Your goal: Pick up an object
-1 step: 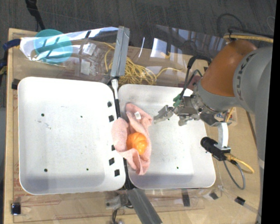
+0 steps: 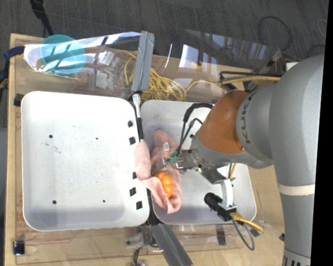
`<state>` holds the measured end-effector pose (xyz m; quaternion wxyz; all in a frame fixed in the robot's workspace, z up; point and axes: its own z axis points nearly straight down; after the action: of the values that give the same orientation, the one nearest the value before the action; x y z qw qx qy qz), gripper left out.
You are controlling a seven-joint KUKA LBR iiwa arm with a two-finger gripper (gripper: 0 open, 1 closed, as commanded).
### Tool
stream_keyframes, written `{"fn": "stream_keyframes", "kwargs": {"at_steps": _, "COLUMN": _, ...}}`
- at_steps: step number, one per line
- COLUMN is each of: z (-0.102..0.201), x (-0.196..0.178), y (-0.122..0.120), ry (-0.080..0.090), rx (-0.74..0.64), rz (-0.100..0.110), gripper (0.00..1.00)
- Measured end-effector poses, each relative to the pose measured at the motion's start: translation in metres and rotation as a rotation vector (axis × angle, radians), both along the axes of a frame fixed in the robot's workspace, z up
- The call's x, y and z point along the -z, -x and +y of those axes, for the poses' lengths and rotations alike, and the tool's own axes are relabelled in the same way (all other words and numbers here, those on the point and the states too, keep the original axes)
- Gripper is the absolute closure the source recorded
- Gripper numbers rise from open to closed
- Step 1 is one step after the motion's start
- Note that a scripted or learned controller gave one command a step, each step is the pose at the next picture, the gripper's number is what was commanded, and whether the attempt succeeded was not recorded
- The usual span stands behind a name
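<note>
The grey arm (image 2: pixel 280 132) reaches in from the right over the right bin (image 2: pixel 238 211), its orange band (image 2: pixel 221 125) just above the wrist. White letters read "KU" on the curved grey link beside the orange band, and "KUK" shows at the lower right on the arm's base section; the rest of each word is cut off or hidden.

The pincer (image 2: pixel 173 161) sits low at the left side of the right bin, directly over a pink cloth (image 2: pixel 152 168) that is draped along the divide between the two bins. Whether it is spread or pressed together cannot be told, since the wrist body covers it from above.

An orange ball (image 2: pixel 166 185) lies on the pink cloth, just below the pincer and close to it; contact cannot be judged.

The left bin (image 2: pixel 73 163) shows only small dark specks. Behind the bins, on the table (image 2: pixel 79 246), lie a coil of yellow cable (image 2: pixel 158 86) and a clear plastic sheet with a light blue round object (image 2: pixel 63 54).
</note>
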<state>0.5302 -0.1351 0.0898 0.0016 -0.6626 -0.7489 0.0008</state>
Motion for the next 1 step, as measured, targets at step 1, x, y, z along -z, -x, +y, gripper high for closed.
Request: {"fn": "stream_keyframes", "kwargs": {"at_steps": 1, "z": 0.0004, "x": -0.0072, "y": -0.0004, "ry": -0.001, "rx": -0.006, "rz": 0.004, "gripper": 1.00}}
